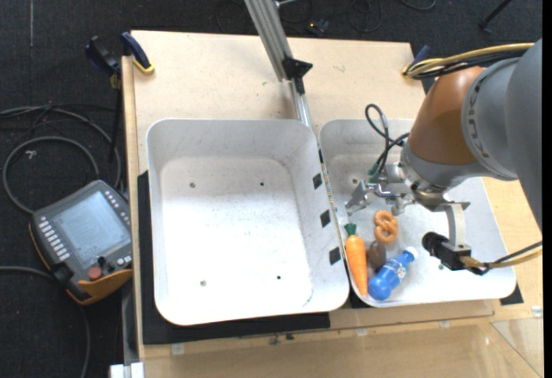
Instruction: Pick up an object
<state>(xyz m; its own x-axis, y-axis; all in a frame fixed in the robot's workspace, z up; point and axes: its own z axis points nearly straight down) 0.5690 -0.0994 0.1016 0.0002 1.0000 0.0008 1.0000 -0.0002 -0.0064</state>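
Observation:
The right bin (345,148) holds an orange carrot (355,260), an orange pretzel-shaped toy (385,226), a small brown piece (376,254) and a blue bottle (390,274), all near its front left. My gripper (373,192) hangs over the bin's left part, just behind the pretzel toy and the carrot's green top. The metal fingers (358,195) point left and nothing shows between them. The arm's orange band and grey wrist cover the bin's middle and right.
The left bin (228,221) lies beside the right one, sharing a raised rim between them. A slanted metal pole (263,9) comes down to the bins' back junction. A black cable loops over the right bin's back. A teach pendant (82,234) sits off the bench's left.

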